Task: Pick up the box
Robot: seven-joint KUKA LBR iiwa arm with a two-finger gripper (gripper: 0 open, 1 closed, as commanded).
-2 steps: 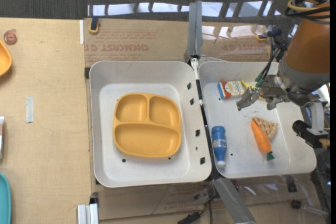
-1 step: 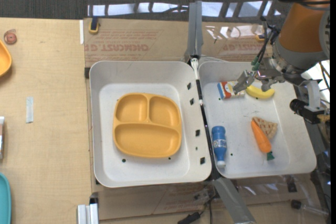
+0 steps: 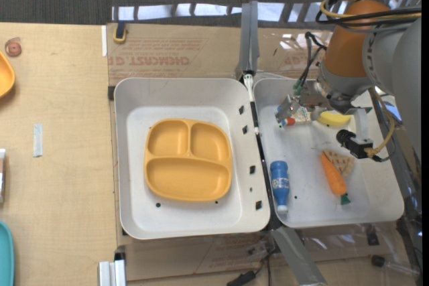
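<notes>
Divided plate [image 3: 188, 160] in left bin [image 3: 127, 164]; bottle [image 3: 279, 184], carrot [image 3: 334, 175], banana [image 3: 334, 119] in right bin [image 3: 375, 207].

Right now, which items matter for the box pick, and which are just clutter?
Job: small pale box with a red end; grey arm's gripper.
Lying about: blue plastic bottle; orange carrot; yellow banana; orange divided plate in the left white bin.

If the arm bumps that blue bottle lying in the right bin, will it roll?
Probably. The blue bottle lies on its side on the right bin's smooth floor, so it would likely roll sideways. It rests near the left wall, which should stop it quickly.
</notes>
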